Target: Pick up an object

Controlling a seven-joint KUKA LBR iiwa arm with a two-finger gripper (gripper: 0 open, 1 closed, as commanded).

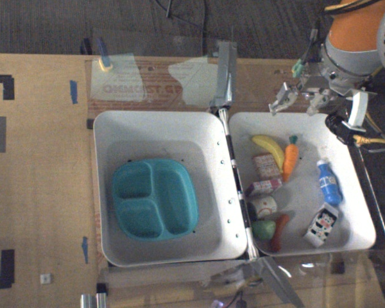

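Observation:
My gripper point(300, 101) hangs over the back rim of the right bin point(359, 191), open, with nothing between its fingers. Below it in that bin lie a yellow banana point(269, 149) and an orange carrot point(290, 160) near the back. A blue bottle point(329, 183) and a black-and-white milk carton point(321, 226) sit on the right side. Along the left wall are a pink box point(266, 165), a small carton point(264, 187), a white ball point(265, 205), a green apple point(264, 229) and a red sausage point(280, 231).
The left bin point(109, 140) holds a teal divided plate point(154, 198). A metal divider point(225, 76) stands behind the seam between the bins. Cables point(366, 140) trail off the wrist at the right bin's back corner.

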